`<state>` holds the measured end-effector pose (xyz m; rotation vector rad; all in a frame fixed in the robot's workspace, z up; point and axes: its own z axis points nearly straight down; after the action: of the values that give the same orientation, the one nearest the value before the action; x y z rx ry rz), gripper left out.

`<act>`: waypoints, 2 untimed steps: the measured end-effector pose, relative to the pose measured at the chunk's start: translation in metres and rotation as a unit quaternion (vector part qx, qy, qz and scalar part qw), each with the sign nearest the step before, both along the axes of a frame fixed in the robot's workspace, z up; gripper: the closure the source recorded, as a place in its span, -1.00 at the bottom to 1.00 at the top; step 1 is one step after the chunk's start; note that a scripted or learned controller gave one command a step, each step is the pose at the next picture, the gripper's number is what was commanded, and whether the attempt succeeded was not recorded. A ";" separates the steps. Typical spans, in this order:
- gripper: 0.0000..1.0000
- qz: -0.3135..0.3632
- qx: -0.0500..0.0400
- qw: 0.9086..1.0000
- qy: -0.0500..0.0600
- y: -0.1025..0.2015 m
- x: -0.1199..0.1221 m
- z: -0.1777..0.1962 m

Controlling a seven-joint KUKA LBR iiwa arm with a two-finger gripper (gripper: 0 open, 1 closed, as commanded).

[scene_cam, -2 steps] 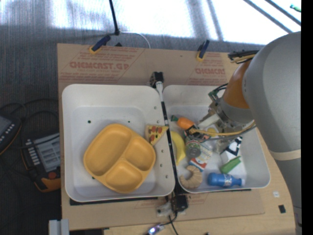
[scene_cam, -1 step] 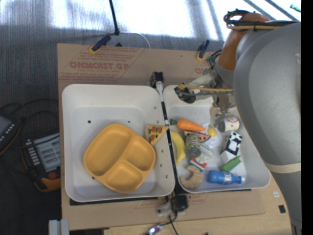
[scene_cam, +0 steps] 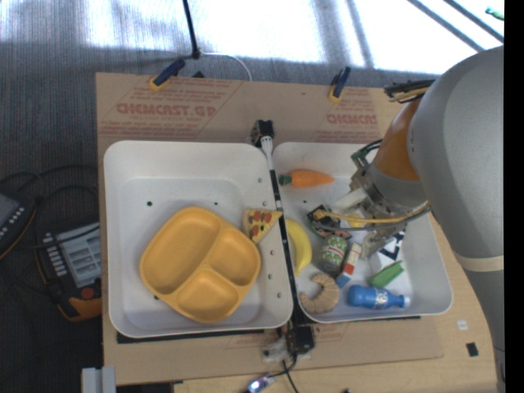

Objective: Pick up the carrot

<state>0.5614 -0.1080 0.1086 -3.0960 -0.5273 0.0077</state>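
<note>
Carrot [scene_cam: 309, 178] in right bin [scene_cam: 426, 297] on cardboard-covered bench [scene_cam: 164, 113]; gripper [scene_cam: 372, 219] state unclear

The arm [scene_cam: 471, 162], a bulky grey body, enters from the right edge and occupies the upper right of the camera view. Its orange band [scene_cam: 397, 150] sits above the wrist, on the side facing left. Below the band the wrist narrows to a grey collar, around which thin cables loop. The gripper [scene_cam: 372, 232] extends downward and to the left from this collar. Its fingers are small and indistinct, so their spacing cannot be resolved from this angle.
</note>
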 end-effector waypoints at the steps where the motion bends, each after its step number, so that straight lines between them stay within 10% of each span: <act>1: -1.00 -0.043 0.000 0.999 -0.002 0.051 0.085 0.076; 2: -1.00 -0.019 0.000 1.000 -0.002 0.013 0.029 -0.019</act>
<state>0.5901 -0.0953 0.0897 -3.1060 -0.4692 0.0011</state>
